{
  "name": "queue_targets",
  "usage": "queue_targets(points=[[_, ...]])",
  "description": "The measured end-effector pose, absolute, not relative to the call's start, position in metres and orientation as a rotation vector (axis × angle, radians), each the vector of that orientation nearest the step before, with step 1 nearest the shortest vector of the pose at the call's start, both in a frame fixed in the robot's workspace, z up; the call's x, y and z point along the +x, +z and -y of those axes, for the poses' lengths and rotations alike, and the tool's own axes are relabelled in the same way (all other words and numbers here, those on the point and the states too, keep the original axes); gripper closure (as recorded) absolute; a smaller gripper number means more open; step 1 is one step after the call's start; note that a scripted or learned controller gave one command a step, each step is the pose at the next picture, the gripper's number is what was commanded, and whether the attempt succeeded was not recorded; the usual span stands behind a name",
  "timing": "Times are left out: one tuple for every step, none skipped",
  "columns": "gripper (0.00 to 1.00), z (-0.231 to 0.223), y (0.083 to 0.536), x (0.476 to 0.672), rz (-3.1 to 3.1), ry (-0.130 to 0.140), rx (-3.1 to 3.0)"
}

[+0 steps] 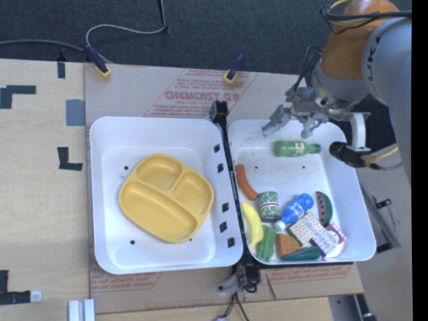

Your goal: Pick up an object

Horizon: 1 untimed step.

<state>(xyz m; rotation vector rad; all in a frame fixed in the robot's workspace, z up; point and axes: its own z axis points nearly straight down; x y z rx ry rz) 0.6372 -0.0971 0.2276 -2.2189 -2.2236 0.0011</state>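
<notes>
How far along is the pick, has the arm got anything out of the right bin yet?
Done: the gripper hangs open above the right bin's far end. In hand: nothing sits between its fingers; the green bottle lies on the bin floor just below. Left: the whole pick, meaning descent, closing on an object and lifting. The other toys are heaped at the near end, and the yellow tray sits in the left bin.

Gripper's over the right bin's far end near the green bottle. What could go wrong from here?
1. The green bottle lies on its side, so it may roll away as the gripper closes.
2. The gripper hangs close to the right bin's far wall; a descent may clip it.
</notes>
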Motion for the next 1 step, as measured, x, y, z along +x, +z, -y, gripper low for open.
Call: queue_targets(points=[[0.00,0.1436,0.0967,0.6453,2.215,0.010,-2.218]])
